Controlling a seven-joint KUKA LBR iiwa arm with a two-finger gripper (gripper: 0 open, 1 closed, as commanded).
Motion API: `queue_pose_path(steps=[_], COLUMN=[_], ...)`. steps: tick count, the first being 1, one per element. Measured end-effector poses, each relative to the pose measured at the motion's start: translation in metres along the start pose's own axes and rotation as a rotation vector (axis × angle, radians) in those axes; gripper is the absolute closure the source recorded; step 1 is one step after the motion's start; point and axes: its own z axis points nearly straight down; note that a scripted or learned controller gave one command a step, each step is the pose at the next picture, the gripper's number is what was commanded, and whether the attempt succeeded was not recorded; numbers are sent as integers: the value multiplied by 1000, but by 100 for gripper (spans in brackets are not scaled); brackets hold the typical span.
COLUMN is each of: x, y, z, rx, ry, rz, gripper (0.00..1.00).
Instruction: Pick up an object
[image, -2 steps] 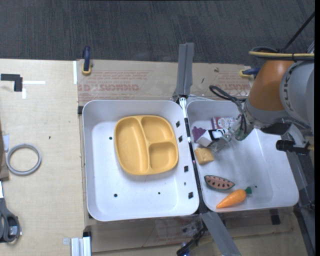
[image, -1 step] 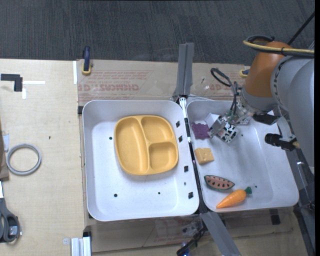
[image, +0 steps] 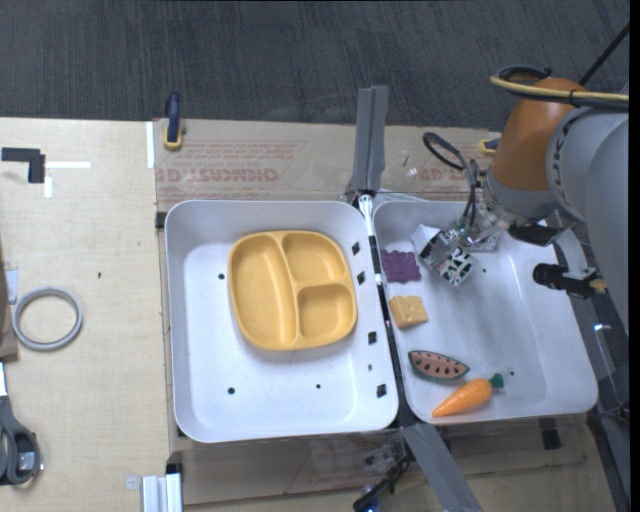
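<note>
Gripper (image: 455, 262) low in the right bin (image: 530, 330), its finger state unreadable, over a black-and-white dotted die (image: 458, 266) near the purple piece (image: 400, 265). Risk: an off-centre closure could knock the die aside or miss it.

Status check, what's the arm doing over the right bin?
Gripper low in right bin, jaws state unclear. Purple piece, cracker, carrot lying loose. Nothing blocking.

Grey arm (image: 600, 160), orange band (image: 525, 145) above wrist, black cables looped alongside, metallic gripper (image: 452, 255) with black-dotted white pads
</note>
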Motion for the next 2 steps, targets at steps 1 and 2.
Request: queue_pose_path(steps=[1,2], x=[2,-17], y=[2,-19], z=[-4,-92], rx=[5,-7], ry=[6,-2], rz=[77,113], gripper=[100,100])
